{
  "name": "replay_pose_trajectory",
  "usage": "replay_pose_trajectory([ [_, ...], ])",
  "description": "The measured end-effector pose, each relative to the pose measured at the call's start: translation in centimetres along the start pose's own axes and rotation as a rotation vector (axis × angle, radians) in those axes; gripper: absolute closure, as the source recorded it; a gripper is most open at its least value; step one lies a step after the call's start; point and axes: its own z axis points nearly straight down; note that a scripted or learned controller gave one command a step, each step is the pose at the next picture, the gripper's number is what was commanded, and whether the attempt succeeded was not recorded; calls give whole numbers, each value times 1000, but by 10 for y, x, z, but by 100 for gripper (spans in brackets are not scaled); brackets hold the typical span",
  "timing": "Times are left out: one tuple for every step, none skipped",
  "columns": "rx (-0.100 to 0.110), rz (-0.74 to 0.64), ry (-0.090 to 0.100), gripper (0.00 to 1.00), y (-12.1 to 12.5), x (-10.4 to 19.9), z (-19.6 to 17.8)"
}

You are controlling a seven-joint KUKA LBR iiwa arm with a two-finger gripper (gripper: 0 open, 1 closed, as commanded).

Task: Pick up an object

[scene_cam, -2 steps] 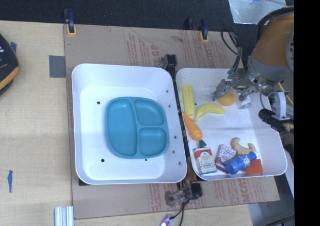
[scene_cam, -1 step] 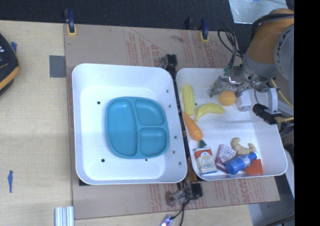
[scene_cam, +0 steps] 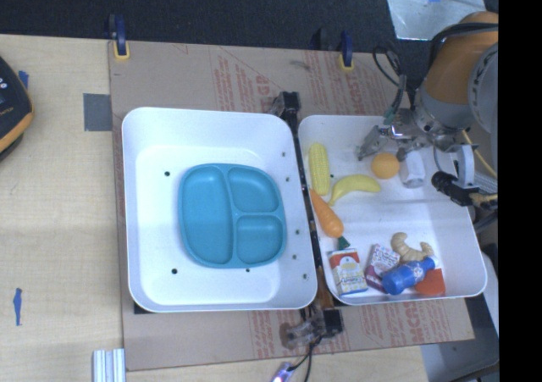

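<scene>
the gripper point(scene_cam: 388, 152) hangs low in the right bin point(scene_cam: 461, 228), fingers spread around a small orange point(scene_cam: 384, 167); a banana point(scene_cam: 353, 187) lies just left.

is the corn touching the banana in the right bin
Apart. The camera view shows a strip of white bin floor between the corn and the banana.

hand point(scene_cam: 391, 148) low, arm from right

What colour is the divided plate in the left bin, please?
Light blue plate, seen in the camera view.
</scene>
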Motion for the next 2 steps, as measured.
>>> replay_pose_trajectory([
  [5,6,-12,0,-33,12,5],
  [2,8,-11,0,-12,-21,-48],
])
